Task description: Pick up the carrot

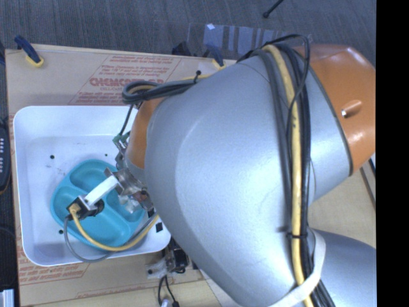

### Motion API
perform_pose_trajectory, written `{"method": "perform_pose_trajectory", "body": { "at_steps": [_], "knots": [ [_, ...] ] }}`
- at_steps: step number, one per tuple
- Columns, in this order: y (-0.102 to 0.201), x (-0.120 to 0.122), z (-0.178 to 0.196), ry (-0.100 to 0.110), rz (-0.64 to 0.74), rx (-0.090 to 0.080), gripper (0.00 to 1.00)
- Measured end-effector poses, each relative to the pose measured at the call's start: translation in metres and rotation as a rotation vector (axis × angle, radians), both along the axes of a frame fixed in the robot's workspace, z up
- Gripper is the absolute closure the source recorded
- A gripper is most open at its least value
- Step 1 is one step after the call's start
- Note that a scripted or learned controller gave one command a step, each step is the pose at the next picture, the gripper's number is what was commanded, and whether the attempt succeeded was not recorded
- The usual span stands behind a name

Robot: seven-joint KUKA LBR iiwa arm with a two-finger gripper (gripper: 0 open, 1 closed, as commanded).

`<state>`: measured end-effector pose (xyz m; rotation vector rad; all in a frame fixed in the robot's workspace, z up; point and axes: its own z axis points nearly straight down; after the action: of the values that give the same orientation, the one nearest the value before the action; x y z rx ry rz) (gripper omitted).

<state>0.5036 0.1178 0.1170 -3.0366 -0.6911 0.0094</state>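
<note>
My grey arm (255,171) with its orange band (345,107) reaches in from the right and covers most of the view. My gripper (132,199) hangs low over the right part of a blue divided dish (83,190) in the left white bin (32,139). A white bracket (102,189) with a black end sticks out from the wrist over the dish. The arm hides the right side of the left bin and the whole right bin.
A yellow cable (108,245) loops from the wrist over the dish and the bin's front wall. Brown cardboard (121,75) lies behind the bin, with a blue and yellow clamp (29,51) at the far left corner.
</note>
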Motion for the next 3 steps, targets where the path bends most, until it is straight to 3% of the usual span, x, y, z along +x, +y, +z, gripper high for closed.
{"method": "perform_pose_trajectory", "body": {
  "at_steps": [1,2,3],
  "knots": [
    [-0.005,-0.03,0.014,0.01,-0.16,-0.024,1.0],
    [-0.021,-0.028,0.075,-0.007,0.288,-0.021,1.0],
    [0.063,-0.022,0.239,-0.018,0.495,-0.019,1.0]
  ]
}}
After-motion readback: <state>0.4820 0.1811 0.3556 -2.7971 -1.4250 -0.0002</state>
